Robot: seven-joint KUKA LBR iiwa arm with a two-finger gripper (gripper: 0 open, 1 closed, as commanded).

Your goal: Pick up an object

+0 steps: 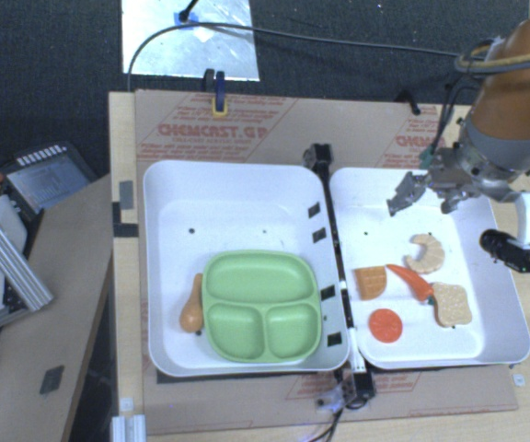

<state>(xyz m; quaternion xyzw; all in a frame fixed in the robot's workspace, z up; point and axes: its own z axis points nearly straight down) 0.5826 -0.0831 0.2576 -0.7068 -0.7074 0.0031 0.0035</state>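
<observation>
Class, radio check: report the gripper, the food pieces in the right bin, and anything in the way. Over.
Gripper open, above right bin, holding nothing. Orange carrot, red disc, toast slice lie loose below. No obstruction seen.

The right bin point(357, 201) has open white floor across its upper half and down its left side. The gripper point(426, 194) hangs over that bare upper part, nothing beneath it. Lower down, the food crowds together: a croissant point(426, 251), a red pepper point(410, 282), an orange block point(370, 282), a toast slice point(452, 304) and a red disc point(385, 325), with narrow gaps between them. In the left bin point(228, 191), a green tray point(261, 305) and a small gourd point(192, 308) fill the lower half; the upper half lies open.
</observation>
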